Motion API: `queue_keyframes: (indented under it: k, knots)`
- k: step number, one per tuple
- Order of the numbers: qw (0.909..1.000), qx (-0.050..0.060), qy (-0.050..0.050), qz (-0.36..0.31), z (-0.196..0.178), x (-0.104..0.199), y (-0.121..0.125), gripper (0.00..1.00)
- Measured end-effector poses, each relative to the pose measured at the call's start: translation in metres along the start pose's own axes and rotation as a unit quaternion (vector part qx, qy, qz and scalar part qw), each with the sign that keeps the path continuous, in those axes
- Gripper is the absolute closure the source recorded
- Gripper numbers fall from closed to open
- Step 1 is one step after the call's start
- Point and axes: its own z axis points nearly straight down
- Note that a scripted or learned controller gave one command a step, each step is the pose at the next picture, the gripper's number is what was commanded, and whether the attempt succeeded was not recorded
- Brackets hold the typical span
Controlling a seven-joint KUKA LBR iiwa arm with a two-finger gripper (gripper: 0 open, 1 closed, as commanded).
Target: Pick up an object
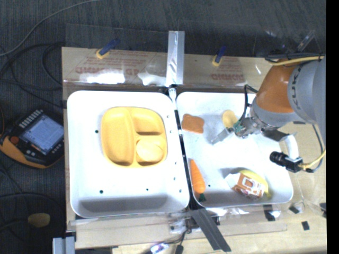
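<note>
In the right bin [275, 157] lie several toy foods: an orange bread-like piece [193, 124] at the upper left, a carrot [197, 178] along the left wall, a pale yellow piece [229, 118] near the top, and a yellow and orange item [250, 185] at the lower right. My gripper [221, 136] reaches in from the right and points left, low over the bin floor between the bread piece and the pale yellow piece. Nothing shows between its fingers.
The left bin [85, 189] holds a yellow divided tray [133, 135]. A metal divider post [175, 57] stands at the back between the bins. A handheld pendant [33, 137] lies on the floor at far left. The arm's orange band [277, 92] hangs over the right bin's far right corner.
</note>
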Motion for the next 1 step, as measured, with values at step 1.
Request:
queue_keyframes:
  k: [1]
  knots:
    - [0.9987,0.006,0.004,-0.051,-0.0086,-0.0261,0.0746,0.00]
